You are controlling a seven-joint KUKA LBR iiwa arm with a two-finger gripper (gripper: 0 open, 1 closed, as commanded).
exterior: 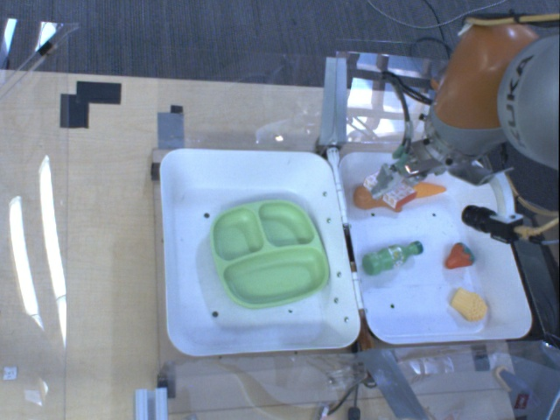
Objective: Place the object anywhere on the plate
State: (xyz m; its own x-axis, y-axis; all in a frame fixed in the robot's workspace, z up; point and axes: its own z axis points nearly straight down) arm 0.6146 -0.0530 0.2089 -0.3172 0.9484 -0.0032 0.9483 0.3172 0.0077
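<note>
fingers (pixel 391 182) over carrot (pixel 398 194), state unclear | bottle (pixel 390 257), strawberry (pixel 459 255), sponge (pixel 469 304) nearby | plate (pixel 269 253) in the left bin

A single fixed camera looked down from above the table (pixel 79 234), tilted at a slant so that the far edge ran along the top of the frame and grey floor (pixel 219 16) showed beyond it. It stood back enough to take in both white bins whole: the left bin (pixel 184 261) sat mid-frame, the right bin (pixel 507 318) toward the right edge. The arm (pixel 499 68) entered from the far right corner.
</note>
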